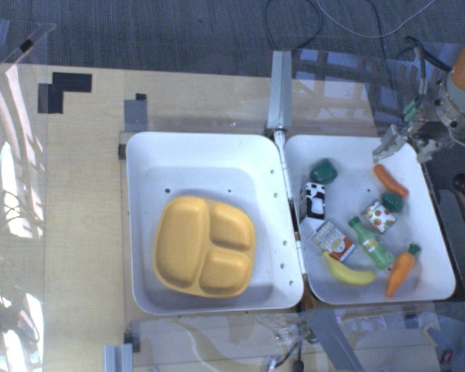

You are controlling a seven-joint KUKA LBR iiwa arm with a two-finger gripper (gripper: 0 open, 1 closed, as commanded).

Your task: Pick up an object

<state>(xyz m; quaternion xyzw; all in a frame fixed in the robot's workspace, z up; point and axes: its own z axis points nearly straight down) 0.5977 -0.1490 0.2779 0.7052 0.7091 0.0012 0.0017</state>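
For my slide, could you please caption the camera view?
Tool above the right bin's far corner; toy foods inside, yellow tray in left bin.

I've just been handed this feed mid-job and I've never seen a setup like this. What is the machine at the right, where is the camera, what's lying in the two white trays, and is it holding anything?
You have a single camera fixed above a wooden bench, looking down at a slant. The machine at the upper right is a robot arm; its grasping end, the tool, hovers over the far right corner of the right bin. I see nothing between its fingers.

The left bin holds a yellow divided plate.

The right bin holds small toy foods: a dark green piece, a black-and-white carton, a carrot near the tool, a small printed box, a green bottle, a red-and-white box, a banana and a second carrot.

All of these are lying in the bin.
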